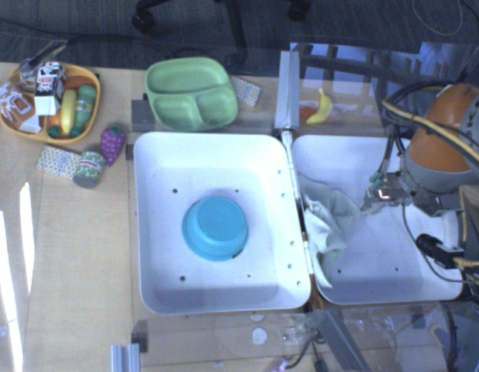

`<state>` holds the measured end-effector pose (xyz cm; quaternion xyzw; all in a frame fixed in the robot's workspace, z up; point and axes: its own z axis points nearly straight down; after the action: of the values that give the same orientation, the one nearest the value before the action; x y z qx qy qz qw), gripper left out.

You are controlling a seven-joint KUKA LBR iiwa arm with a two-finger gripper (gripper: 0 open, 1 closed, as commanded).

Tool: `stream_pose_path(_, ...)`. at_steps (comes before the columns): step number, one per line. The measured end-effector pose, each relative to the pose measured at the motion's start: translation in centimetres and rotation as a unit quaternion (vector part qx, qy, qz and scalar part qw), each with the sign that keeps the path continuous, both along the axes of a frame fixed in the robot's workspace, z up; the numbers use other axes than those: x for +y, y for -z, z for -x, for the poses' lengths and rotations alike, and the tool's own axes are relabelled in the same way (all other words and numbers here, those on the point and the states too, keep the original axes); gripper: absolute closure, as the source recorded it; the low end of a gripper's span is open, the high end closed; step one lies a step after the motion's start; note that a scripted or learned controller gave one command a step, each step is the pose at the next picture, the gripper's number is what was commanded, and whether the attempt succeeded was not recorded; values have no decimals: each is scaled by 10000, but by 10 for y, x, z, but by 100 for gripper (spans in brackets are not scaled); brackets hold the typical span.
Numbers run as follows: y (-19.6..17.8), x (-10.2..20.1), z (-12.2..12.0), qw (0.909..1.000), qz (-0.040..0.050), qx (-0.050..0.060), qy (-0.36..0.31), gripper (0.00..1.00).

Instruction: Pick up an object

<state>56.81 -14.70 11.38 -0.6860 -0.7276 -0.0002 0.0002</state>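
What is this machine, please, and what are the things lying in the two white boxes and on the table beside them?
This is one picture, taken by a fixed camera above a bench, looking down at a slant. The grey machine with an orange band at the right is a robot arm. Its gripper, a two-finger hand, is over the right bin, next to a crumpled pale cloth that lies against the wall between the bins. I cannot tell if the gripper holds the cloth.

The left bin holds a blue bowl, turned upside down. Behind the bins stand a green divided tray and a toy banana. At the far left, on the wooden table, is a yellow basket of toy food, with toy grapes and a small can nearby.
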Motion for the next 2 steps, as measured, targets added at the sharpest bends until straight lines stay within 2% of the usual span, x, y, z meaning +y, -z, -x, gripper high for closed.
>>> stream_pose_path(1,-74,50,-28,9976,3,-21,686,100)
stream_pose_path(2,-260,82,-58,9999,7,-34,102,100)
